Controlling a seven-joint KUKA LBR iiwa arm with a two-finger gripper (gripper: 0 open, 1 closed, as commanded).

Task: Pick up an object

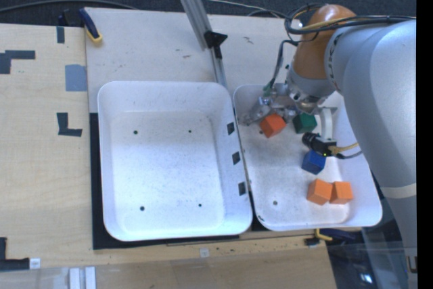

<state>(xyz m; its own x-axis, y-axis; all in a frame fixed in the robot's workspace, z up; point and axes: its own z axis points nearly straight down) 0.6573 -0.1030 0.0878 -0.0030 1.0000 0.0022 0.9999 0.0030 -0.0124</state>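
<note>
The arm [379, 78] is reaching in from the right and leaning over the far end of the right bin [270, 210], its orange band sitting just above the wrist. The tool [272, 109] is hanging low over that bin's upper left part, close to the wall shared with the left bin [169, 159]. Whether it is spread or pressed together cannot be told from this slant, because the metal parts are blurring into one grey cluster.

An orange block [272, 125] is showing directly under the tool's tip, touching it or nearly so. It is a small cube, bright orange with a matte look, and it is sitting turned so that one corner is pointing toward the bin wall. Whether it is being gripped or is simply lying on the bin floor cannot be told.

A green block [305, 122] is lying just beside it to the right, partly under the wrist. A blue block [312, 162] is resting nearer the camera, next to a black cable end. Two more orange blocks [330, 191] are sitting side by side, touching, near the bin's front right corner.

Both bins are standing on the pale counter [40, 166], and a metal rail [193, 7] is slanting down toward the gap between them.
</note>
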